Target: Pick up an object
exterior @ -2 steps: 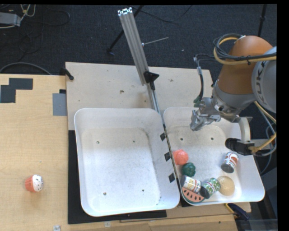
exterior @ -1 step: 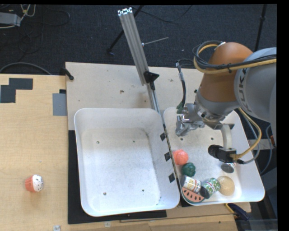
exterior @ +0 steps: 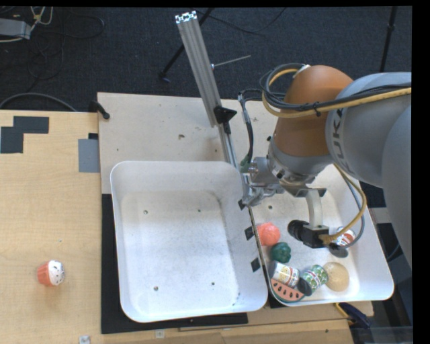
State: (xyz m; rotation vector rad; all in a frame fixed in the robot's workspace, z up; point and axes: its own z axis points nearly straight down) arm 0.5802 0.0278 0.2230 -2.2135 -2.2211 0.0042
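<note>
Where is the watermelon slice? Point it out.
The watermelon slice lies in the right bin, against its front-left corner, just below a small labelled jar and left of a green can.

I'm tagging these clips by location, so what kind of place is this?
Probably a robotics lab: a grey industrial arm works over two white bins of small toy items, with loose cables on dark carpet.

A small orange and white toy (exterior: 51,273) is sitting alone on the wooden floor. A silver metal bar (exterior: 201,67) is leaning behind the bins.
</note>
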